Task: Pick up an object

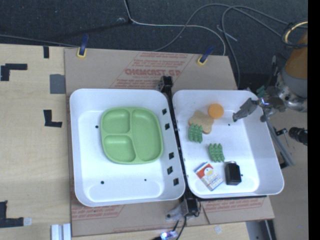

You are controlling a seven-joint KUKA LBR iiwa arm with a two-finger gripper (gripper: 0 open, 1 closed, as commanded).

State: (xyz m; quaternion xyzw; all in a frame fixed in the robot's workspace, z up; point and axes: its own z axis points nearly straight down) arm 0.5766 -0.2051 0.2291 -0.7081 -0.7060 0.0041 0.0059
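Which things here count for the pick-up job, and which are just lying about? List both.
For the job:
gripper at the right bin
orange ball
tan biscuit
two green blocks
small card box
black block

Lying about:
green divided plate in the left bin
yellow clamps
cables

Arm point(295, 76) enters from the right side of the camera view, orange band sitting above the grey wrist. End effector point(250, 109) is left of and slightly below the wrist, low and angled down-left. Two dark fingers point(243, 110) show, one reaching left, the other shorter and closer to the wrist, spread apart with nothing between them. Cabling hangs off the wrist, right of the end effector.
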